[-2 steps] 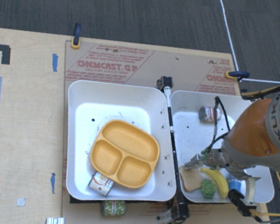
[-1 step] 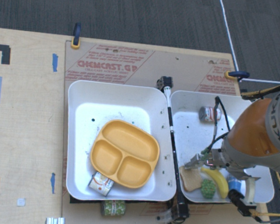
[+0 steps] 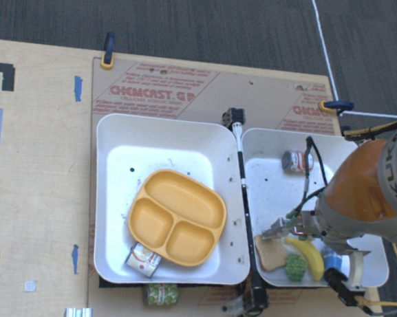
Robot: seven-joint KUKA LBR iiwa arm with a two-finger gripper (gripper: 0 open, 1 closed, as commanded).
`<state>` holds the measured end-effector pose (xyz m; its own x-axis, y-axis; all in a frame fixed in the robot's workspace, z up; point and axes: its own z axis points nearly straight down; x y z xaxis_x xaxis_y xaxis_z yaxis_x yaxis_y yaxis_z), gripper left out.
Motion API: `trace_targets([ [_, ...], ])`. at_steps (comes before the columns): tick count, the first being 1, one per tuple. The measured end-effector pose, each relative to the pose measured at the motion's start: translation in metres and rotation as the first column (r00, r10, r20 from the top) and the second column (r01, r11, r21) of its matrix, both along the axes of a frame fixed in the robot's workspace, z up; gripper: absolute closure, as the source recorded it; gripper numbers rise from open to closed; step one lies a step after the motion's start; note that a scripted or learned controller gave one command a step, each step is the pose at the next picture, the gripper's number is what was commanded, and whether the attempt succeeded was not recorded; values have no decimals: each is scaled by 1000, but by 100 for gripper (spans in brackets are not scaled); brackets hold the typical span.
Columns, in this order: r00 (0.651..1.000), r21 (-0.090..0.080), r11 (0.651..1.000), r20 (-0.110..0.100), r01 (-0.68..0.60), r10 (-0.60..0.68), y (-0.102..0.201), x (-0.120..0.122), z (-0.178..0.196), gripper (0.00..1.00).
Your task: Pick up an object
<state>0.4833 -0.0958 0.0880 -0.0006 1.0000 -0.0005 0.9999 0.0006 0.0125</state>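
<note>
A green can [image 3: 162, 295] lies on the bench against the left bin's [image 3: 105, 201] near wall. Inside, a small can [image 3: 142, 260] sits at the near edge, touching a yellow divided plate [image 3: 177, 217]. In the right bin's [image 3: 251, 186] near end, toast [image 3: 269, 254], broccoli [image 3: 295, 267] and banana [image 3: 309, 256] cluster; gripper [image 3: 279, 229] hovers above the toast, grasp state unclear. A tin [image 3: 296, 161] lies near the far wall.

My own arm [image 3: 365, 193] covers much of the right bin [image 3: 267, 167] and runs off the view's right edge. It hides part of the blue item [image 3: 332, 261] beside the banana [image 3: 307, 254]. The yellow tray [image 3: 177, 217] overlaps the small can [image 3: 143, 260]. Another can [image 3: 161, 295] sits half tucked under the left bin's [image 3: 107, 181] front rim, its label too small to read.
</note>
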Motion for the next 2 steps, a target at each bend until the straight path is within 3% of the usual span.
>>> trace_targets([
  [2, 1000, -2, 1000, 0, 2, -2, 1, 0, 0, 0],
])
